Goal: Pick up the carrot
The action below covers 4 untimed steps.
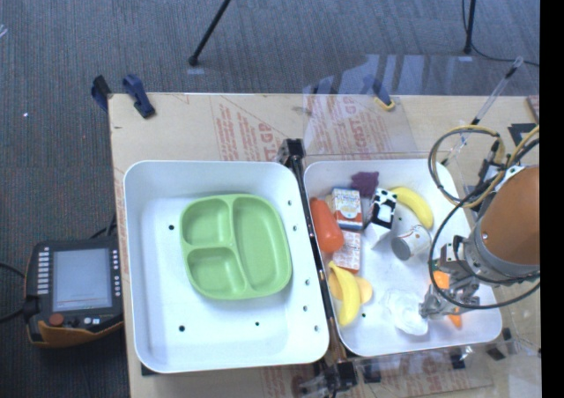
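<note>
Two shallow white plastic bins side by side. The left bin (141, 211) holds a glossy green three-compartment plate (236, 246). The carrot (324, 225), a smooth, rounded orange form, lies against the left wall of the right bin (480, 335), beside small printed cartons (347, 208) and above a curved yellow banana (346, 296). The gripper (443, 298) hangs low near the bin's right side, well apart from the carrot, next to crumpled clear plastic (405, 313); its opening cannot be told
</note>
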Each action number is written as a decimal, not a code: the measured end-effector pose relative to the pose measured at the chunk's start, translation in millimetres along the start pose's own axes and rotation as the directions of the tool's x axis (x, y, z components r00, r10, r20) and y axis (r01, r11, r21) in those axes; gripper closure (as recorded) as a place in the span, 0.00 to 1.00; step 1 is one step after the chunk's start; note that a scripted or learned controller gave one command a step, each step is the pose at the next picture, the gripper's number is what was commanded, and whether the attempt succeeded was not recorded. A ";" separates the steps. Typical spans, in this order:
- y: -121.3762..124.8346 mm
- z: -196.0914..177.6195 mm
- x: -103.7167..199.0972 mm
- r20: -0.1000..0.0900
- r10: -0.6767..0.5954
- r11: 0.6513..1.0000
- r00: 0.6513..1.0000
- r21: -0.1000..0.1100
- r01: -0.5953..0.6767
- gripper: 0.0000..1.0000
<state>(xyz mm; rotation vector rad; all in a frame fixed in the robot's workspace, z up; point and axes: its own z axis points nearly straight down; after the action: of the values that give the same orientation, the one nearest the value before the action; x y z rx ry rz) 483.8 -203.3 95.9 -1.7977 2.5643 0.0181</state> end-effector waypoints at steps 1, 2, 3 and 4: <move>12.1 9.7 -12.9 -0.007 -0.483 0.876 0.876 -0.006 0.483 1.00; 9.9 -30.9 -8.4 -0.008 -0.577 0.817 0.817 -0.003 0.577 1.00; 14.4 10.5 -12.5 -0.002 -0.780 0.626 0.626 -0.009 0.780 1.00; 8.5 8.9 -1.2 -0.003 -0.842 0.539 0.539 -0.009 0.842 1.00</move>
<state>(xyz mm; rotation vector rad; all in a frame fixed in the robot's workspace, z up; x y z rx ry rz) 476.2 -199.2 87.1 -2.8125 1.3883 0.0108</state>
